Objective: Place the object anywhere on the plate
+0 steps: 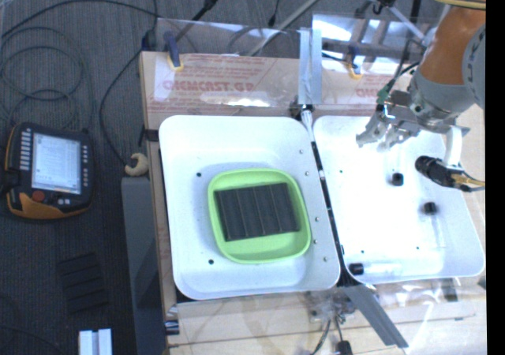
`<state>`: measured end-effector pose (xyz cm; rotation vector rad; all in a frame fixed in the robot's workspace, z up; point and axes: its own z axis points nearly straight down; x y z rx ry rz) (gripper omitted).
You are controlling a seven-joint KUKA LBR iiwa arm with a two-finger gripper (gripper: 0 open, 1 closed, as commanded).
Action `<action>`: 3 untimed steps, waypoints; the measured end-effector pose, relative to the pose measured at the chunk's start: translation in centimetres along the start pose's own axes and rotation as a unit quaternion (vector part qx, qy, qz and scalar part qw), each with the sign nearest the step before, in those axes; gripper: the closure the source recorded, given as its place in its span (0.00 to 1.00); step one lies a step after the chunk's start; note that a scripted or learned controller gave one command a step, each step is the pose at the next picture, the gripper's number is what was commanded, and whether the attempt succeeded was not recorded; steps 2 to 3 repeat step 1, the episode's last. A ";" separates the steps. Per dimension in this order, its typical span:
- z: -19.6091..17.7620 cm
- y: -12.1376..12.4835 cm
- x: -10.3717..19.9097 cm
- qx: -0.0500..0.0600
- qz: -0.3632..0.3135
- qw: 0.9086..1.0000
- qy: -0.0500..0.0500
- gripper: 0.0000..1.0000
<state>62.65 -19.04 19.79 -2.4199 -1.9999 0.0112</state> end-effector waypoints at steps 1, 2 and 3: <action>0.0 0.0 0.0 0.000 0.000 1.000 0.000 0.00; 0.0 0.0 0.0 0.000 0.000 1.000 0.000 0.00; 0.0 0.0 0.0 0.000 0.000 1.000 0.000 0.00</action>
